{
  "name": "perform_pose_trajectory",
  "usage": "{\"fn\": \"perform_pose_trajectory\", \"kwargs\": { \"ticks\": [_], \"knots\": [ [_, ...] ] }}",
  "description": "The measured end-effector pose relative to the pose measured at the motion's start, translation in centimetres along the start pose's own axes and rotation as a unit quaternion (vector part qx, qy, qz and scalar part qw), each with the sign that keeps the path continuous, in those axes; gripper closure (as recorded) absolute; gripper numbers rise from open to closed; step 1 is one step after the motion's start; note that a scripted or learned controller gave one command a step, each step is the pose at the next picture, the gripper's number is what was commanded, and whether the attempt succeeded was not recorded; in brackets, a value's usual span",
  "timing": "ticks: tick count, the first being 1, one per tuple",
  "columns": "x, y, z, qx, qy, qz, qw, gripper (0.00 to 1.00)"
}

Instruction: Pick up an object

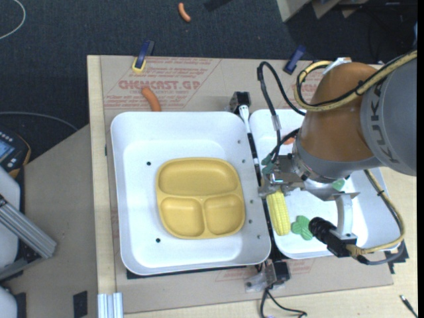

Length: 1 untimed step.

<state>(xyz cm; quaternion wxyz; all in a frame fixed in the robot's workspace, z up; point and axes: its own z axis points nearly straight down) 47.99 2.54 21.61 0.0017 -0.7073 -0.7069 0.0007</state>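
A yellow corn cob (279,212) lies along the left wall of the right bin (371,234), near its front. Beside it sits a small green toy (303,226). My gripper (277,181) hangs just above the cob's far end, under the orange band of the arm, and the wrist hides its fingertips. A yellow three-compartment plate (199,196) rests in the middle of the left bin (132,144). Another green scrap (339,185) peeks out from under the arm in the right bin.
An orange carrot-like toy (152,99) lies on the cardboard behind the left bin. Blue clamps (142,56) hold the board's back edge. Black cables (268,105) loop over the right bin's far part. The arm's bulk covers most of the right bin.
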Motion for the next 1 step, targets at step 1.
{"fn": "perform_pose_trajectory", "kwargs": {
  "ticks": [1],
  "knots": [
    [0.23, 0.42, 0.06, -0.001, -0.001, 0.000, 1.0000, 1.00]
  ]
}}
